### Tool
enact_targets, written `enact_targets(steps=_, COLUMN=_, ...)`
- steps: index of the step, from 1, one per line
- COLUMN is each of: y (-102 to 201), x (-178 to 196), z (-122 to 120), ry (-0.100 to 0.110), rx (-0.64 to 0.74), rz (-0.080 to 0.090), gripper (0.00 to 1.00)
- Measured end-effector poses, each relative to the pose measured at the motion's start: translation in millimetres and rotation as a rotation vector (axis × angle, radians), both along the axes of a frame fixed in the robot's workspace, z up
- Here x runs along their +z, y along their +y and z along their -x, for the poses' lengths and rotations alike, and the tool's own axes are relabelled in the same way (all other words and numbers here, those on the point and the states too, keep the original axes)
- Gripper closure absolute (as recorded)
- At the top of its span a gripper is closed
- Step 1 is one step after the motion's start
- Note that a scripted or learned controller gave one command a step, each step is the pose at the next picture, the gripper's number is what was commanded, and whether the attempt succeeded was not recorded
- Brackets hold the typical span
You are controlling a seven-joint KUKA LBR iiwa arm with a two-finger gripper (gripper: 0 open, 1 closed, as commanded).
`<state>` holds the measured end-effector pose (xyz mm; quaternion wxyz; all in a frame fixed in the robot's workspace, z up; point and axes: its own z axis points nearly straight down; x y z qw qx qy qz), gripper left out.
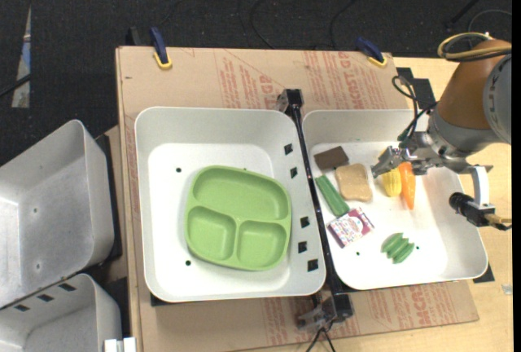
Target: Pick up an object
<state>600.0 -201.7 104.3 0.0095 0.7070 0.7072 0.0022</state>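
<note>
Objects for picking lie in the right bin (456, 261): a brown block (330, 156) near the divider, a tan piece (355, 182) just below and right of it, a green stick (331, 194) lying aslant beside the tan piece's left edge, a pink-and-white packet (350, 227) below those, a green pod (398, 248) toward the bin's lower middle, and a yellow piece (391, 182) with an orange carrot (407, 186) touching its right side, both in the upper middle of the bin. Gripper (391, 162) is low over the yellow piece and the carrot, at their upper ends; whether its fingers are spread or closed, or touch either item, cannot be told from this angle. Nothing is clearly seen between them. The arm (472, 102) comes in from the right over the bin's far right corner, with its orange band above the grey wrist.

The left bin (163, 147) holds a green tray (238, 217) with three compartments, lying flat near its middle. A black divider strip (309, 187) runs between the two bins. Both bins sit on a cardboard sheet (228, 73) held at its far edge by two clamps (161, 49). At the left, off the cardboard, stand two more white tubs (49, 195)
</note>
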Motion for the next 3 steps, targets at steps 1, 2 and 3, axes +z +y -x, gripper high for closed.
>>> enact_targets(steps=1, y=1, x=13, z=-1, ry=-0.003, rx=0.002, rz=-0.003, gripper=1.00)
enact_targets(steps=2, y=3, x=71, z=6, ry=0.013, rx=0.002, rz=-0.009, gripper=1.00)
enact_targets(steps=3, y=3, x=122, z=6, ry=0.014, rx=0.003, rz=-0.009, gripper=1.00)
